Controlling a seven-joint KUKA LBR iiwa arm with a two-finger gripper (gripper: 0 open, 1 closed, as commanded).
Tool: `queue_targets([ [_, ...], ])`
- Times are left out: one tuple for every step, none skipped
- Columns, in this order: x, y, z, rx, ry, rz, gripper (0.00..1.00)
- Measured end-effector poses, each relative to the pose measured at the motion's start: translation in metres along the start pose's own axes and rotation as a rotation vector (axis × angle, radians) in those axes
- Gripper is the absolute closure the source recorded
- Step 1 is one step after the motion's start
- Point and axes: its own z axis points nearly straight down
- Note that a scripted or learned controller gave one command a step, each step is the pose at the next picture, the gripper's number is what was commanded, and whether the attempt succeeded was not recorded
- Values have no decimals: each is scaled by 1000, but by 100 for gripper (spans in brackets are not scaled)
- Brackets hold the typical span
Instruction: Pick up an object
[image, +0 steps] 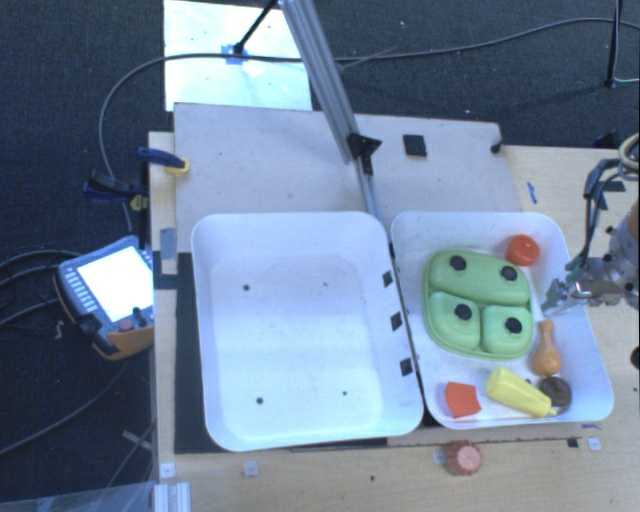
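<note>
The claw (560, 296) hangs at the right edge of the right bin (590, 345), just over or beside its rim, with the grey arm (620, 262) reaching in from the desk's right edge; whether it is wide or narrow I cannot tell, since its tip is small and blurred against the white wall, and nothing is seen held in it. All the candidates for picking lie in that right bin: a large green moulded piece (478, 303) with black dots fills the middle, a red-orange ball (521, 250) sits near the bin's far right corner, a tan pear-shaped piece (546, 350) lies close to the right rim just below the claw, and along the near edge are a yellow piece (518, 391), a dark brown round piece (556, 392) touching it, and an orange-red block (461, 400). The left bin (300, 330) holds none of these, and a small reddish disc (462, 458) rests on the desk outside the bins near its front edge. The likely trouble, as I judge it, is the rim: descending where it stands, the claw could strike the bin wall or shove the bin. The tan piece looks rounded and may roll or squirt out sideways; the green piece looks too broad to span; the yellow and brown pieces are crowded, so a finger may land on one while closing on the other
</note>
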Motion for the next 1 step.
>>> queue_targets([
  [0,1,-1,3,1,0,100],
])
